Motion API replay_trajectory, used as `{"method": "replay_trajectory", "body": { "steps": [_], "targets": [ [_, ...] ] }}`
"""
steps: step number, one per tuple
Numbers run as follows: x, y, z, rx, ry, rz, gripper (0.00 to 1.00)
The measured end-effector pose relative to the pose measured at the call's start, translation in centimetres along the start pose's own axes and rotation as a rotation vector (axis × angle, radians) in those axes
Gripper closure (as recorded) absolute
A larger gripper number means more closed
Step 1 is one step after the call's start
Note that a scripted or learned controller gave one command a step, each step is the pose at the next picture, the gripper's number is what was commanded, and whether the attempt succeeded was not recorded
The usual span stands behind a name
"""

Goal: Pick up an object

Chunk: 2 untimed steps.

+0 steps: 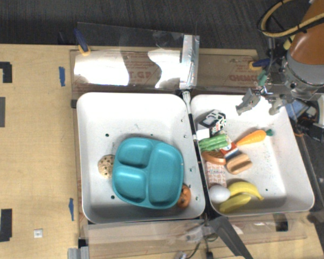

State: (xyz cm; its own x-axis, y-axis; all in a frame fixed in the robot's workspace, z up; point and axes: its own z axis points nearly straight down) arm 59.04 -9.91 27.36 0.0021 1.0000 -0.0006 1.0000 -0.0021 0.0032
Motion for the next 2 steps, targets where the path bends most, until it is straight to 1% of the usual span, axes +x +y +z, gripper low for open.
{"method": "replay_trajectory", "body": {
  "steps": [1,2],
  "targets": [
    [-0.4,-1.8,-4.5,-0.003,-0.002,-0.221,0.00],
    [2.9,-8.8,9.3,0.013,0.004,-0.321,0.00]
  ]
}}
